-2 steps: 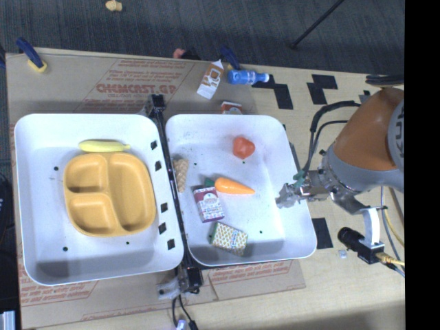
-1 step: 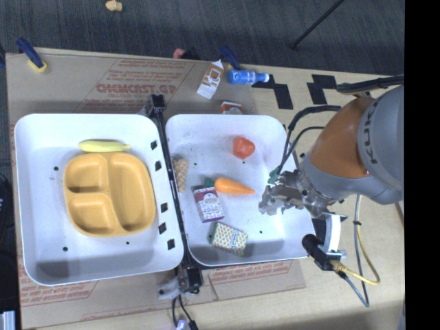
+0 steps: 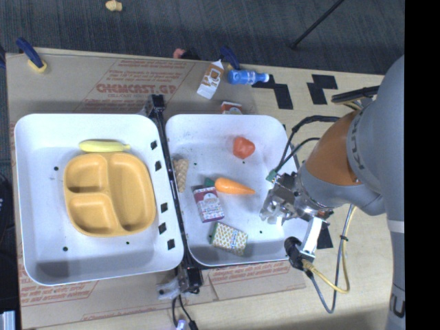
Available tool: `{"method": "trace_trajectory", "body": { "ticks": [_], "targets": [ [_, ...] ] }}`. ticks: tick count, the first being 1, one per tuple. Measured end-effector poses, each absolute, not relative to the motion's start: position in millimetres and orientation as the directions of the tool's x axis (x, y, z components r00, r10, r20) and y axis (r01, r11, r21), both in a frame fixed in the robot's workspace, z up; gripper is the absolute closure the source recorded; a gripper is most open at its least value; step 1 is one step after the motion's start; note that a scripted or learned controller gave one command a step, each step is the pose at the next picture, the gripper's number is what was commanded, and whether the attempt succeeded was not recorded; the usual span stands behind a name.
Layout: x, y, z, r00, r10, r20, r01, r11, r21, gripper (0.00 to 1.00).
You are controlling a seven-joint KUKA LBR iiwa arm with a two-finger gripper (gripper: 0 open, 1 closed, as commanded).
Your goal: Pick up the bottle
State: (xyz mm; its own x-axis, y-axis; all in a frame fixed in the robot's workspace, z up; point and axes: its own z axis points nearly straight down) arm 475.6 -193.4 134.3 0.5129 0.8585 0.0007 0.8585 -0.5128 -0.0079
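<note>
A small blue bottle (image 3: pixel 246 78) lies on its side on the cardboard bench behind the right bin (image 3: pixel 275 126), outside both bins. My gripper (image 3: pixel 273 208) hangs low over the right side of the right bin, well in front of the bottle. It is to the right of an orange carrot (image 3: pixel 234 187). Nothing shows in its grasp.
The right bin also holds a red round fruit (image 3: pixel 243 146), a small dark red box (image 3: pixel 207 204), a patterned packet (image 3: pixel 229 238) and a beige piece (image 3: pixel 181 172) by its left wall. The left bin (image 3: pixel 41 253) holds a yellow divided plate (image 3: pixel 93 215) and a banana (image 3: pixel 104 145). A small carton (image 3: pixel 210 80) lies near the bottle.
</note>
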Motion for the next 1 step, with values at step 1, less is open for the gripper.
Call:
{"method": "trace_trajectory", "body": {
  "ticks": [1],
  "targets": [
    [476.1,-190.0,137.4,0.682,0.731,-0.001,0.731,-0.682,-0.003,1.00]
  ]
}}
